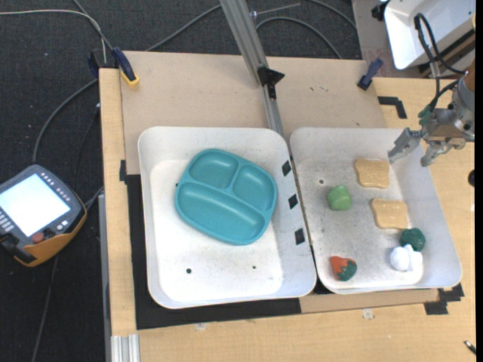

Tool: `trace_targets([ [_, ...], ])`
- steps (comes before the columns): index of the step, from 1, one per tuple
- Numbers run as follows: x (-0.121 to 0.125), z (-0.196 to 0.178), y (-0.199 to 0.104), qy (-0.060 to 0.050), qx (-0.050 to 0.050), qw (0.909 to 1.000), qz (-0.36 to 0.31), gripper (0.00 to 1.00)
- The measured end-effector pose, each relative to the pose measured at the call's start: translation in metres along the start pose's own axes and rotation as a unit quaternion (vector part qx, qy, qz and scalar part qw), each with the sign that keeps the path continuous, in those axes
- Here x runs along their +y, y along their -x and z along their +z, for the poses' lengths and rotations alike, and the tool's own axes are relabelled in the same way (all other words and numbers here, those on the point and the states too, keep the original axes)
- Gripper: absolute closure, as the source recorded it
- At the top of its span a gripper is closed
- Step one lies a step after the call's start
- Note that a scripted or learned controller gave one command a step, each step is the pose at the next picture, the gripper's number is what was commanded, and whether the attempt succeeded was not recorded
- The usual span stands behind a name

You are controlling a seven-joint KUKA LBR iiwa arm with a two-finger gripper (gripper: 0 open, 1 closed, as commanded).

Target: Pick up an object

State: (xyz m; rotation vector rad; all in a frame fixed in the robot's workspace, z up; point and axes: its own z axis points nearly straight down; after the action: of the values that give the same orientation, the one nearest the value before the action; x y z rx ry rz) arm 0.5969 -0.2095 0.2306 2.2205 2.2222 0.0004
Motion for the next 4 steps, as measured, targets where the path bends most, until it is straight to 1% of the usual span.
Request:
trace_targets([
  [1,0.000,0.062,-0.006,-0.003,0.001,1.0000,0.000,0.00],
  [2,0.001,0.126,-0.006,-0.003,0.001,1.0000,0.000,0.00],
  [3,0.002,0.145,-0.006,0.000,0.000,1.0000,0.000,0.00],
  [4,0.003,0.132,-0.006,0.002,-0.001,1.0000,0.000,1.00],
])
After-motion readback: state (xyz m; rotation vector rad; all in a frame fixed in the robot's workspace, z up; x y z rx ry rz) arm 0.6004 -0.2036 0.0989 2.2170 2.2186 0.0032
